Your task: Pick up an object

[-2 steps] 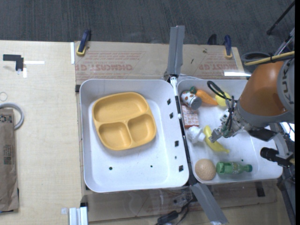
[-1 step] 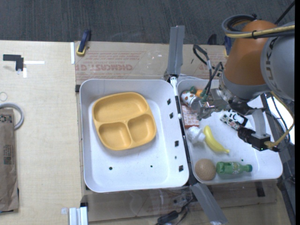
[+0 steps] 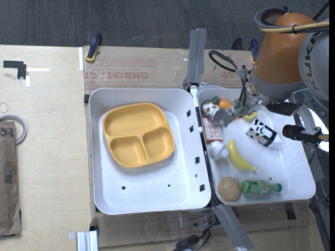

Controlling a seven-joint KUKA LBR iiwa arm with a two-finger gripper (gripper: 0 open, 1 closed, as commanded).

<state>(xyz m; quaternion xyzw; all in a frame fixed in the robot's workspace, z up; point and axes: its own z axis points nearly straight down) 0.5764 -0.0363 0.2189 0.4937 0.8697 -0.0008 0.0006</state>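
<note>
A pale wooden bench top [image 3: 42,140] carried two shallow white plastic bins side by side, with dark grey carpeted floor [image 3: 131,9] beyond its far edge at twelve o'clock. A sheet of brown printed cardboard [image 3: 136,67] lay under the bins' far rims, a blue-and-yellow clamp [image 3: 93,47] at its ten o'clock corner. At nine o'clock on the bench lay a brown paper bag [image 3: 8,177] and a grey ring [image 3: 18,127].

The left bin [image 3: 157,192] held a yellow three-compartment plastic plate [image 3: 138,134] towards its eleven o'clock side.

The right bin [image 3: 293,161] held a yellow banana [image 3: 239,158] near its centre, a tan round ball [image 3: 229,189] and a green bottle lying on its side [image 3: 260,187] at six o'clock, a black-and-white printed packet [image 3: 260,133] at two o'clock, a flat red-and-white packet [image 3: 212,132] at nine o'clock, and small orange and white items [image 3: 217,107] at eleven o'clock.

The grey arm with its orange band [image 3: 282,46] reached in from three o'clock, and the gripper [image 3: 225,116] sat low over the bin's eleven o'clock corner, just beside those small items. Whether the claw was open, closed or holding anything could not be told.
</note>
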